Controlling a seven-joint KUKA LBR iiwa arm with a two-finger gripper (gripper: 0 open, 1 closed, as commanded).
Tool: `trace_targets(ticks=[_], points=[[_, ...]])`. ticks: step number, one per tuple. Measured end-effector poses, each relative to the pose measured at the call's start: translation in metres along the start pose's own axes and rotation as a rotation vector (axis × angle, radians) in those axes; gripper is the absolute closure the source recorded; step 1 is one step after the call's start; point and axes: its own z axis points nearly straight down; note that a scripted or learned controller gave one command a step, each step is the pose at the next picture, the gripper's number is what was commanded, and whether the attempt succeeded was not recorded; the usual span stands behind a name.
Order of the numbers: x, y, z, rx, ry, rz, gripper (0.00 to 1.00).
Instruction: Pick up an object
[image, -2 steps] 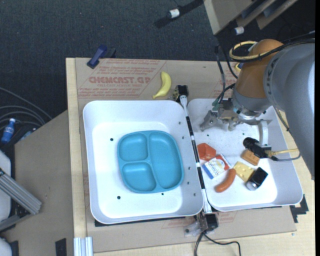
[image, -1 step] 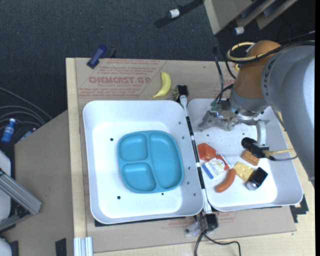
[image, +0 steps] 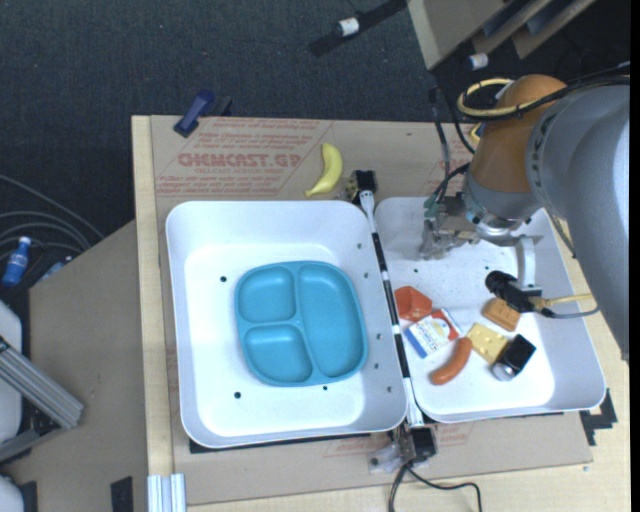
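The gripper (image: 437, 243) is seen over the far left part of the right bin (image: 565, 375), close to the wall shared with the left bin (image: 200, 300). Its lower end is small, blurred and partly covered by the wrist above it, so it cannot be told whether it is open or closed, nor whether anything is gripped. The things that could be picked up are gathered nearer the camera and apart from the gripper. An orange-red piece (image: 411, 300) is the closest, just below the gripper and beside the shared wall. A small white, blue and red packet (image: 432, 334) is found just beyond it, and a sausage (image: 450, 362) lies tilted just beside that packet. To the right are seen a yellow wedge (image: 487, 343), a brown piece (image: 503, 316) touching it, and a small black block (image: 516, 356); their exact nature is hard to make out. The arm's grey bulk is cut off at the right edge. In the left bin a blue divided plate (image: 299, 322) is set. A banana (image: 326, 170) lies on the bench (image: 250, 150) beyond the bins.
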Motion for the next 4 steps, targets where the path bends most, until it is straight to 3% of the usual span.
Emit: trace_targets(ticks=[1,2,3,4], points=[[0.0,0.0,0.0,0.0,0.0,0.0,0.0],[-0.001,-0.02,0.011,0.005,0.001,0.001,0.0],[-0.006,0.022,0.01,0.002,0.001,0.0,0.0],[-0.005,-0.028,0.011,0.005,0.001,0.001,0.0]])
